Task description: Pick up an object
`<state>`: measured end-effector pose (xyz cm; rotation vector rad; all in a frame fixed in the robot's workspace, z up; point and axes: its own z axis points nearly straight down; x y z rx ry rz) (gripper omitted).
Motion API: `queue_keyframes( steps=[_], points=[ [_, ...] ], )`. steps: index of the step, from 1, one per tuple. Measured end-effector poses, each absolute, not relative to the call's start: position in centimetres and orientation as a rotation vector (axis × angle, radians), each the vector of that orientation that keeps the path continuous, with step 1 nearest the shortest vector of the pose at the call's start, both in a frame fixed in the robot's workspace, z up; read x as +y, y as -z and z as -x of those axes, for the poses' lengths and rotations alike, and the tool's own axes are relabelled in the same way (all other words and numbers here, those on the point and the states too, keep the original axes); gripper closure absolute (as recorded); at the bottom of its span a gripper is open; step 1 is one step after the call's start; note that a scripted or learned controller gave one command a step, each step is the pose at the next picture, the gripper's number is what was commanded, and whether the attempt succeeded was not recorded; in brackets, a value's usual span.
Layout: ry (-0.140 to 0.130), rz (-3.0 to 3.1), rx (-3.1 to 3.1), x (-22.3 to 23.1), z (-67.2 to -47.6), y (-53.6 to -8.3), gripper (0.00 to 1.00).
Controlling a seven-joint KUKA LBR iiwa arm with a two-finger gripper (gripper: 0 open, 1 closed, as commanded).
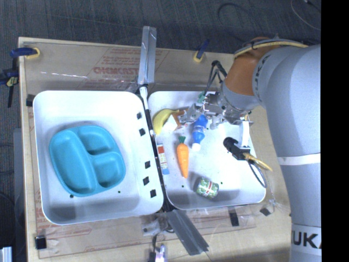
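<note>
In the right bin point(253, 192), a green can point(207, 187) lies close to the near wall, with bare floor to its right. An orange carrot point(182, 160) sits mid-bin beside the divider. Farther back, the claw point(204, 112) hangs over a blue-capped bottle point(198, 129) and a banana point(162, 119) near the far edge; whether it is spread, I cannot tell.

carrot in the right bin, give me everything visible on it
The carrot is orange, smooth and slightly glossy, likely a plastic toy, with a small green stub at its top end. It tapers to a point toward the bin's near side. It lies flat on the floor of the right bin, close to the divider, roughly along the divider. A blue-and-white tube lies just up and right of its green end; contact there is unclear. The green can sits apart, beyond its tip.
</note>
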<state>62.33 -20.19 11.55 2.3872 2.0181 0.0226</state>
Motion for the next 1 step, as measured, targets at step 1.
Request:
queue_keyframes(
  steps=[1],
  points=[
    [-0.028, -2.414, 1.988, -20.35, -62.98, -10.99, 0.00]
  ],
)
